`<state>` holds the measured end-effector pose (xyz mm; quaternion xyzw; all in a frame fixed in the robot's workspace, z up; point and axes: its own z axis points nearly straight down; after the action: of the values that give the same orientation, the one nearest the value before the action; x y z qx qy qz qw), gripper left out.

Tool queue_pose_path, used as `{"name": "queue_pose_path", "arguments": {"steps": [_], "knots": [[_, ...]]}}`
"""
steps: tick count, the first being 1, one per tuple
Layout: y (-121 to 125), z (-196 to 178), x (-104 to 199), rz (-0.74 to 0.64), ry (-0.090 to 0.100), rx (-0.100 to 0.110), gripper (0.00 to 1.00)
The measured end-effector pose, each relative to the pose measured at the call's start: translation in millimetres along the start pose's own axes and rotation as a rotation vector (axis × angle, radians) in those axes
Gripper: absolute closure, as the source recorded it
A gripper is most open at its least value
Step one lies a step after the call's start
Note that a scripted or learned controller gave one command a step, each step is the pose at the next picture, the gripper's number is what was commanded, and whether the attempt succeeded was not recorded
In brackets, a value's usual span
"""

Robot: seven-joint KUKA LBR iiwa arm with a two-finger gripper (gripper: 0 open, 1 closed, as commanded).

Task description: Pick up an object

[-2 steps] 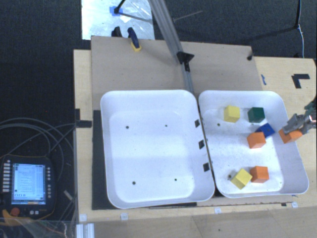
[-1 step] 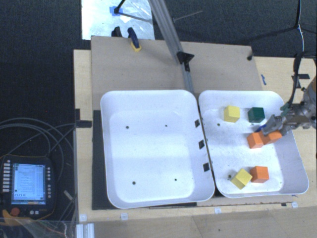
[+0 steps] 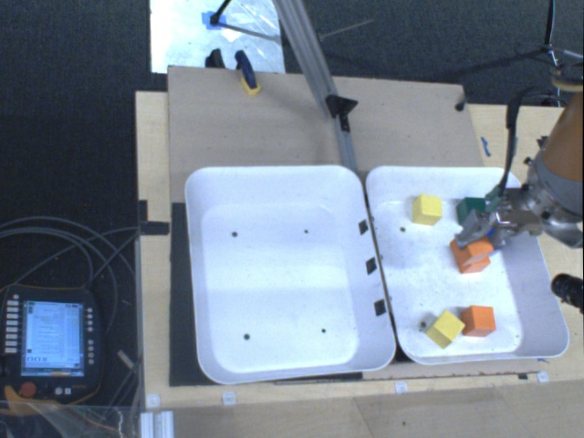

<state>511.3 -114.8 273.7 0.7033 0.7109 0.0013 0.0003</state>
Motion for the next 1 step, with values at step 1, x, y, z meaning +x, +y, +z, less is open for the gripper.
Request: {"name": "queue_pose_path", "arguments": {"steps": [1], "knots": [[-7.3, 0.1, 49.4, 0.000, 0.001, 0.001, 1.00]]}}
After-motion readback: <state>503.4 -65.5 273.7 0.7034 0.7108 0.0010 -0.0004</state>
